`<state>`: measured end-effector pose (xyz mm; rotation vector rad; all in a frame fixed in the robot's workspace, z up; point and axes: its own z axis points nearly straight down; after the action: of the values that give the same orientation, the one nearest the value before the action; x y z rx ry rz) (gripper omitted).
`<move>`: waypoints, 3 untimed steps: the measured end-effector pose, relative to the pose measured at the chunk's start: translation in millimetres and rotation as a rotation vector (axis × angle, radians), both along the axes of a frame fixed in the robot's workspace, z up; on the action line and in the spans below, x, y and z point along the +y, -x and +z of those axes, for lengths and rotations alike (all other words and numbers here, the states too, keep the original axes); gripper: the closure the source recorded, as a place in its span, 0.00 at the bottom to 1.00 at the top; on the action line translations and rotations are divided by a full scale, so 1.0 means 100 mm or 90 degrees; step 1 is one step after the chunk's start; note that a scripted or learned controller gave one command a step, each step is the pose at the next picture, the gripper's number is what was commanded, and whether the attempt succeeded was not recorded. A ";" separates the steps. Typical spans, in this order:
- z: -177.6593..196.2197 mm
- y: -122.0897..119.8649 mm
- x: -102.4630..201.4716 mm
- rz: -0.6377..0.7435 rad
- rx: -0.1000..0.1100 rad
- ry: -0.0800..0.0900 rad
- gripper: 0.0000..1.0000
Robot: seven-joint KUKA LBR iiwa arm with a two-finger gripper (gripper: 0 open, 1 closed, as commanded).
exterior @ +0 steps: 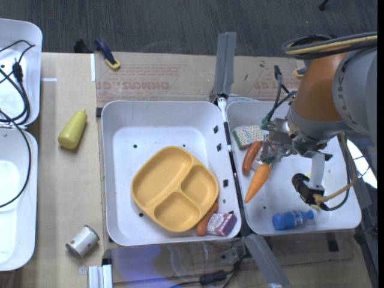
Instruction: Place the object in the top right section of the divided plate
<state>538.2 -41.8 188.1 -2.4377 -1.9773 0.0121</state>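
Note:
A yellow divided plate lies tilted in the left bin, with nothing in its three sections. In the right bin, an orange carrot lies at a slant, tip toward the lower left. My gripper hangs right over the carrot's thick upper end, and the wrist hides the contact. A red-orange sausage lies just left of the gripper, with a green-and-white packet above it.
A blue bottle lies at the front of the right bin. In the left bin, a brown sausage and a purple packet rest against the plate's lower right edge. On the bench to the left are a yellow bottle and a can.

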 end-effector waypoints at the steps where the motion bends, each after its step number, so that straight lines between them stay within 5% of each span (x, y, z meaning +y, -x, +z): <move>1: 1.28 0.59 0.43 0.021 -0.001 0.001 1.00; 2: 2.08 0.59 0.62 0.167 -0.001 0.000 1.00; 3: 2.07 0.59 0.62 0.167 -0.001 0.000 0.00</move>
<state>479.5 20.0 395.6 -2.1598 -2.2804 0.0111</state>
